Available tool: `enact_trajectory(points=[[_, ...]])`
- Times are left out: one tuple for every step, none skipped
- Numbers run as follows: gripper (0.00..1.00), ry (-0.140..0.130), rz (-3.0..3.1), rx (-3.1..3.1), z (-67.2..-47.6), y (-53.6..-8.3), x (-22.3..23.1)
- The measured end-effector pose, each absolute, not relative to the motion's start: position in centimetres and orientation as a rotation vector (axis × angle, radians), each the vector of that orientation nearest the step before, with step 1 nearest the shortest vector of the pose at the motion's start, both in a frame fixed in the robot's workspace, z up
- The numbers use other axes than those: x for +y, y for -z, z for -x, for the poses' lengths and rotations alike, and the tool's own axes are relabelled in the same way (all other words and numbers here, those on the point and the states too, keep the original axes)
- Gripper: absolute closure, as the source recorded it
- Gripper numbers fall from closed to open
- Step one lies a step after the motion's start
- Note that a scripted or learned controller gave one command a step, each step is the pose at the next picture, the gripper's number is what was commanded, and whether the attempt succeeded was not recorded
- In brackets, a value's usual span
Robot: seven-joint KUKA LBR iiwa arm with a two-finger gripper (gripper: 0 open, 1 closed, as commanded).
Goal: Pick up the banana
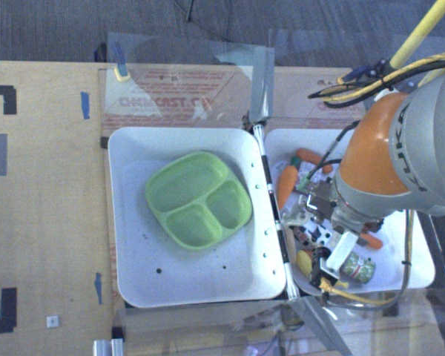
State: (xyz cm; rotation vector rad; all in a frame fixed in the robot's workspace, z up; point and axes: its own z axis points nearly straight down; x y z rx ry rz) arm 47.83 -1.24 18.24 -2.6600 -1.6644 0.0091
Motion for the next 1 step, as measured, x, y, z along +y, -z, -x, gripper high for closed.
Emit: enact_trajectory(points=[[0.0,-0.008,2.734,-1.543,-54.33,-19.06,-7.14]])
